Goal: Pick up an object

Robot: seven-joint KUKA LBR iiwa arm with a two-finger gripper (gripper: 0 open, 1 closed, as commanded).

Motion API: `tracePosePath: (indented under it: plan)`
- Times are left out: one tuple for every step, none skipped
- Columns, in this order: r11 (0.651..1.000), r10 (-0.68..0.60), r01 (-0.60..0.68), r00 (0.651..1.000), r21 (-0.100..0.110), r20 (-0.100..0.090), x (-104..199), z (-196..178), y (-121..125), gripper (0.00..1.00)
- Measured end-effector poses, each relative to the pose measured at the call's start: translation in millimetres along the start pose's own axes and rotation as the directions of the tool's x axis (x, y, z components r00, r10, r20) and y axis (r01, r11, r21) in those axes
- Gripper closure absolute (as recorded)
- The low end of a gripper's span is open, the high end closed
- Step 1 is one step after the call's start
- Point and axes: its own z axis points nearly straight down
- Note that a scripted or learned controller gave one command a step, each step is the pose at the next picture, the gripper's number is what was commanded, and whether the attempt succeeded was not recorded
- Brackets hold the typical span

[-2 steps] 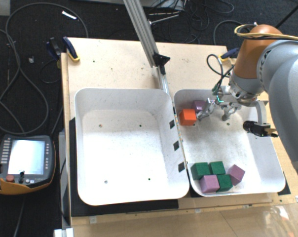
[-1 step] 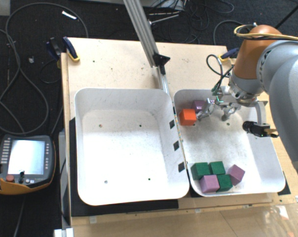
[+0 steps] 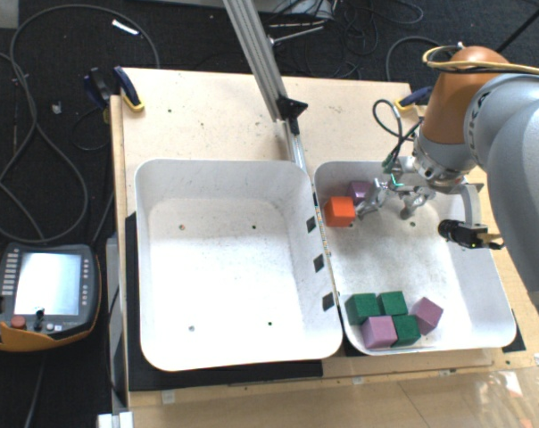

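Up at the far end of the right bin (image 3: 484, 315), the gripper (image 3: 396, 194) sits low, close to the bin floor. It is too small and blurry to tell if it is released or clenched, and nothing can be seen held in it. The arm (image 3: 497, 141) comes in from the right. It is grey, with an orange band (image 3: 452, 96) above the wrist.

Just left of the gripper sits an orange block (image 3: 341, 210), by the bin's left wall. A small purple block (image 3: 360, 190) sits right behind it, touching it or almost. The gripper is very near these two, but it is hard to say if it touches them.

Down at the near end of the same bin lies a bunch of five blocks packed close. Three are green (image 3: 393, 303) and two are purple (image 3: 379, 331). They are well apart from the gripper.

The left bin (image 3: 162, 185) is beside the right one, and their walls meet in the middle. Both bins rest on a wooden bench (image 3: 207, 114). A slim metal pole (image 3: 256, 47) leans over the bench and ends between the bins. On the dark floor to the left lies a hand controller (image 3: 42, 292) with a bright screen.
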Motion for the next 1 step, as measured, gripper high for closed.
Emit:
tracePosePath:
  plan:
    - [1.0, 0.0, 0.0, 1.0, 0.0, 0.0, 0.0, 0.4, -0.1, 0.0]
